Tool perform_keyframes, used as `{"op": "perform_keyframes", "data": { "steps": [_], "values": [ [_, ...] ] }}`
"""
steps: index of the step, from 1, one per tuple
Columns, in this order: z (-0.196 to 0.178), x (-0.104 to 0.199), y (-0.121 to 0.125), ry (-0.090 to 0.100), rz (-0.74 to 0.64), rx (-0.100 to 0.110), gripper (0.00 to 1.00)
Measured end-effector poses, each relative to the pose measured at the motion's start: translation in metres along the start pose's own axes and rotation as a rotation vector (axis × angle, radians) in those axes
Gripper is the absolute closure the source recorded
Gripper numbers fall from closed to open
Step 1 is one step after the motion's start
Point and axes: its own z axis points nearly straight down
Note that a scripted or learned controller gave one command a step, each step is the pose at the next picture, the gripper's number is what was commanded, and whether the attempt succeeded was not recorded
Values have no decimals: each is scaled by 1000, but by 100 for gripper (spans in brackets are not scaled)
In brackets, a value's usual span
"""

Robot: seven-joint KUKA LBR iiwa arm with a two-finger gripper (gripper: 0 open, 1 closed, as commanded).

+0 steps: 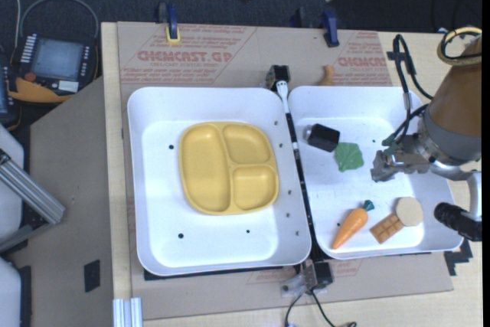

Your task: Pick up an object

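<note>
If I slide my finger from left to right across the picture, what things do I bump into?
Yellow plate → black block → green leaf → pincer → round biscuit.

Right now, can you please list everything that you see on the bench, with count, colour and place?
left bin: one, white, left half of bench
plate: one, yellow, three compartments, middle of left bin
right bin: one, white, right half of bench
black block: one, black, upper left of right bin
green piece: one, green, just right of black block
carrot: one, orange, green top, lower part of right bin
brown bar: one, brown, right of carrot
round piece: one, cream, touching brown bar
clamps: two, blue, bench's far edge
arm: one, grey and orange, from right
gripper: one, grey, over right bin
</note>
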Motion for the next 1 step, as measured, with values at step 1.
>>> {"op": "perform_keyframes", "data": {
  "steps": [1],
  "values": [
    [-47,1,10,0,-1,0,100]
  ]
}}
